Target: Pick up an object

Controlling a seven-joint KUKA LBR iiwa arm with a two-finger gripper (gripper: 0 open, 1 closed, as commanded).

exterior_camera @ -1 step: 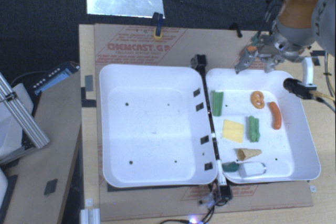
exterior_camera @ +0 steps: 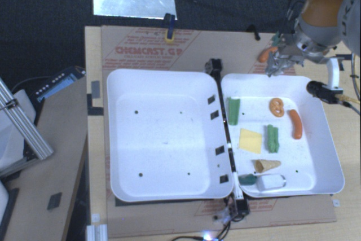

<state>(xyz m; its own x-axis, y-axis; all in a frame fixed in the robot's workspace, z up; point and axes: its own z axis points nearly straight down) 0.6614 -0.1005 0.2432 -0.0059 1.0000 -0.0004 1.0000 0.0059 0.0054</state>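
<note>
Above the right bin's (exterior_camera: 324, 121) far edge hangs the gripper (exterior_camera: 274, 69); whether its fingers are apart or together I cannot tell. Below it lie a pretzel (exterior_camera: 276, 106), sausage (exterior_camera: 296, 124), cheese (exterior_camera: 251, 140), two green pieces and a cone (exterior_camera: 266, 165).

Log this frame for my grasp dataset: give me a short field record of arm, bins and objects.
arm: gripper above far rim of right white bin
left white bin: bare floor
right bin objects: green strip, orange pretzel-shaped ring, orange sausage, yellow square slice, second green strip, tan cone, white block
held: nothing seen
</note>
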